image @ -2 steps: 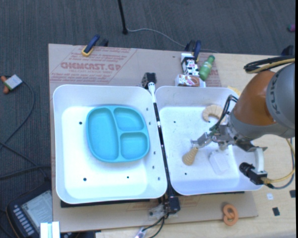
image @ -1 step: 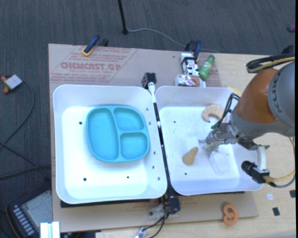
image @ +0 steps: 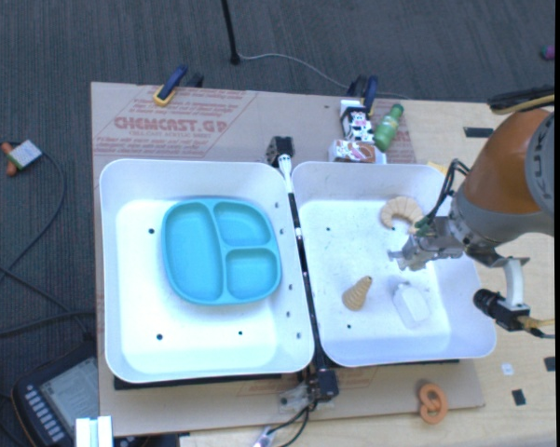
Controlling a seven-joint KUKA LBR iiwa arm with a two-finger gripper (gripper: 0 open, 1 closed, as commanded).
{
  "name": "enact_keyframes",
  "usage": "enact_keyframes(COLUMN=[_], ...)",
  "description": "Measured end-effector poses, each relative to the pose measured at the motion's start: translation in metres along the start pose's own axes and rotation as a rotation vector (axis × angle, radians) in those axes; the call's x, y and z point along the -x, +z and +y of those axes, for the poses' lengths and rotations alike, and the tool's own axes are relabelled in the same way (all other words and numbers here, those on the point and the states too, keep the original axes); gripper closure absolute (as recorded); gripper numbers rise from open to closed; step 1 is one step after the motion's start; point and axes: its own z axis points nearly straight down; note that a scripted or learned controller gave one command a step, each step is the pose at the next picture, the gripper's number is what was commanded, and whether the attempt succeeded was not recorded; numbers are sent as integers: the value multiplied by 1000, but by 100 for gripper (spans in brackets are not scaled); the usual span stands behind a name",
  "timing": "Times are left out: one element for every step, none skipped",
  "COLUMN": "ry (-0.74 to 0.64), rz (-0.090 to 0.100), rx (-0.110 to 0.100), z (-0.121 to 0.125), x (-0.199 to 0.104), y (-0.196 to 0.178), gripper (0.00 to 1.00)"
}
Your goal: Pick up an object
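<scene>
1. Nearest the camera, a small orange ring-shaped object [image: 432,401] lies on the brown cardboard sheet [image: 205,119] just outside the front rim of the right-hand shallow white bin [image: 466,347].

2. Inside that bin, toward its front, sit two candidates for the pick: a tan cone-shaped piece [image: 358,293] and, just beside it to the right, a pale, whitish rounded block [image: 411,304] that barely stands out from the bin floor.

3. Directly above the pale block hangs the two-finger gripper [image: 412,254] of the grey arm with the orange band [image: 503,170], reaching in from the right. Whether it is spread or pressed together cannot be told, and nothing can be seen pinched in it.

4. The step in hand appears to be the approach: the tool is poised over the bin, no object lifted.

5. The next move likely calls for a descent centred on one piece, probably the pale block below.

6. Farther back, a tan croissant-shaped curved piece [image: 400,211] rests near the bin's rear wall.

7. In the left-hand white bin [image: 130,343] a light-blue three-compartment plastic tray [image: 221,250] lies flat.
</scene>
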Motion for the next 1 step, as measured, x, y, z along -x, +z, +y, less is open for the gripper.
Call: enact_keyframes(ry=[1], rz=[0], rx=[-2], z=[-8], x=[-10], y=[8], gripper=[100])
